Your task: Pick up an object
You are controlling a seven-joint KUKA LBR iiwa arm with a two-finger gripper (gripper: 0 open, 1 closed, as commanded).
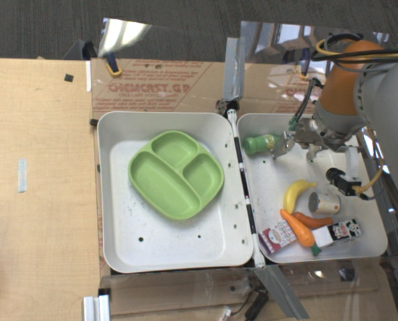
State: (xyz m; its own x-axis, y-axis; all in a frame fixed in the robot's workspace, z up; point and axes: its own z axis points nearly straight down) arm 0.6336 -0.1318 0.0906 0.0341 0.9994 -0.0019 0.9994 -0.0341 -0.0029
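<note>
The claw [283, 146] hangs in the right bin [379, 246], and I cannot tell its opening; the green bottle [259, 143] lies just left of it, long axis left-right, near the bin's far-left corner.

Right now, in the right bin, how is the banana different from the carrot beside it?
The banana is yellow, while the carrot is orange. The banana is curved, while the carrot is straight and tapers to one end. The banana lies nearer the middle of the right bin, while the carrot lies closer to its front edge, next to a small red and white carton. Both lie flat on the bin floor.
</note>
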